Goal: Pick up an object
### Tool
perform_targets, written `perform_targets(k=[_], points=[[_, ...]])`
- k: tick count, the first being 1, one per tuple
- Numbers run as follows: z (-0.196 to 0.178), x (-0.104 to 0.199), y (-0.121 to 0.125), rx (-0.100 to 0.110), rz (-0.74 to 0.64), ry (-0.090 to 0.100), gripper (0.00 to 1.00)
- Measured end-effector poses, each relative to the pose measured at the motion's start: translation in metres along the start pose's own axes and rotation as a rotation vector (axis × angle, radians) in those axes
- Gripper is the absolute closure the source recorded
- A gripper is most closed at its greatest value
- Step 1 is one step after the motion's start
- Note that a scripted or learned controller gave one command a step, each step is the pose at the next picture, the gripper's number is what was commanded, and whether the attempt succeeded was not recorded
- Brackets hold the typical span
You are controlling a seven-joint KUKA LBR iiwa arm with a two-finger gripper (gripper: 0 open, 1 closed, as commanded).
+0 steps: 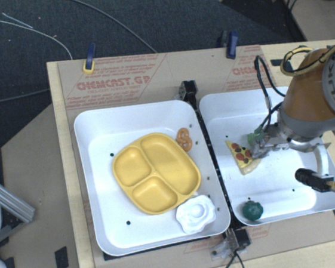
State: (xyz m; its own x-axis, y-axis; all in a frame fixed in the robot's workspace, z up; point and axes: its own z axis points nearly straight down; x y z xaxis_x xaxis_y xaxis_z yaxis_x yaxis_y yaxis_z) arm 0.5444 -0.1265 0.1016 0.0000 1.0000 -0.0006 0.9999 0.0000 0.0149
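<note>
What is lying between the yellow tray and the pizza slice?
In the camera view, a small pretzel lies beside the yellow tray; then come the two bins' adjoining walls, then the pizza slice.
</note>
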Motion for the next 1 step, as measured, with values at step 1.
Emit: perform_targets(k=[1], points=[[-0.0519, -0.0099, 0.0066, 0.008, 0.0, -0.002, 1.0]])
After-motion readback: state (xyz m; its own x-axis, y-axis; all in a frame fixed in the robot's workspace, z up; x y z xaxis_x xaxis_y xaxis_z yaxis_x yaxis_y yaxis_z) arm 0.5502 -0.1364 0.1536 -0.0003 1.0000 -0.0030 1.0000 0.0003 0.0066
